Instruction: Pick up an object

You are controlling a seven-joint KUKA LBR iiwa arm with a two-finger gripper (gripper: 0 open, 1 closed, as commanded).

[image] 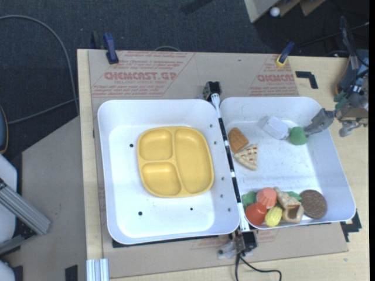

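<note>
Left white bin (117,174), centre-left of frame: yellow three-compartment plate (174,160) sits in it, slightly rotated. Both bins rest on a cardboard sheet (176,75) with red "CHEMCAST" print, visible along the top of the frame. Blue clamp (109,47) at the sheet's upper left corner, a second blue-and-yellow clamp (285,54) at upper right. Black clip (212,90) at the top of the seam between bins. Grey cable (53,40) loops across dark carpet, upper left.
</note>
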